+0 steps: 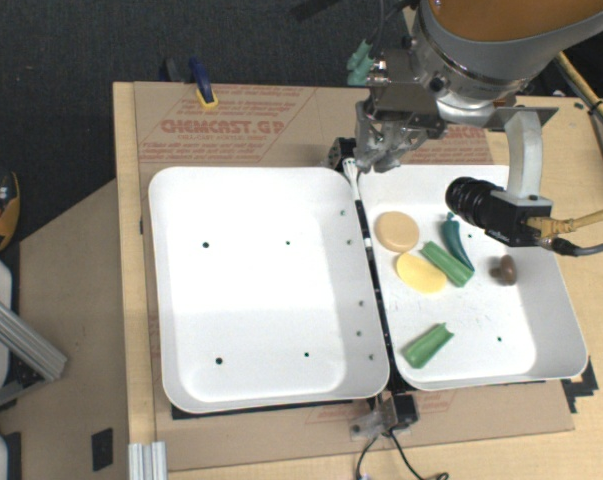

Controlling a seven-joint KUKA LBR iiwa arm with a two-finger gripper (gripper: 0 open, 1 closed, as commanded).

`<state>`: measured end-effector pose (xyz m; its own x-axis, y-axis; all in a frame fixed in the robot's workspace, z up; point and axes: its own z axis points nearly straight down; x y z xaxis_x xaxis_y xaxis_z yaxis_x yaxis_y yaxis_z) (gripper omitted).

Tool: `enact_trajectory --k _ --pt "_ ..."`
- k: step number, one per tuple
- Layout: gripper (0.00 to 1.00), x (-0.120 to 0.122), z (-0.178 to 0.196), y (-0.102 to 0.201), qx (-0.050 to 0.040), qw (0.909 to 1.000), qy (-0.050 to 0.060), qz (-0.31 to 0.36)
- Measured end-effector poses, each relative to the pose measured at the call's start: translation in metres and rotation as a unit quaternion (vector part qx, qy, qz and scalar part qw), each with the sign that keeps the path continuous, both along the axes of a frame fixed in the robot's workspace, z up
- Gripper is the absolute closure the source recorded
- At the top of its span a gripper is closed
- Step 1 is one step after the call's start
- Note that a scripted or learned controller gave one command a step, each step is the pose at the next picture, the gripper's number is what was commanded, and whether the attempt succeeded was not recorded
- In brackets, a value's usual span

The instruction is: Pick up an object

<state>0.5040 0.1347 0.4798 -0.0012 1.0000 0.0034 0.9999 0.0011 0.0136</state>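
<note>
Camera view: arm came in from the right, gripper sat over the far edge of the bins, about at the seam between them. Couldn't tell jaw state, wrist body blocked the tips. Nothing visibly carried.

Left bin was bare white with a few dark dots. All candidate objects were in the right bin: tan disc near the seam, yellow oval piece just in front of it and touching or nearly so, green stick lying against the yellow piece's right side, teal piece beside that. Second green block lay apart toward the near edge. Small brown item sat at the right.

Black cylindrical unit on a bracket hung over the right bin's far corner. Blue-and-yellow clamp was on the cardboard behind the left bin.
</note>
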Motion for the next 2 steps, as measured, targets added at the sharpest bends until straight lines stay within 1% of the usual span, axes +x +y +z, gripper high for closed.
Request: enact_trajectory --k 1,2 --pt "1.00 -0.0235 0.0132 0.0587 -0.0002 1.0000 0.005 0.003" --pt "1.00 -0.0219 0.0228 0.0559 -0.0010 1.0000 0.004 0.001"
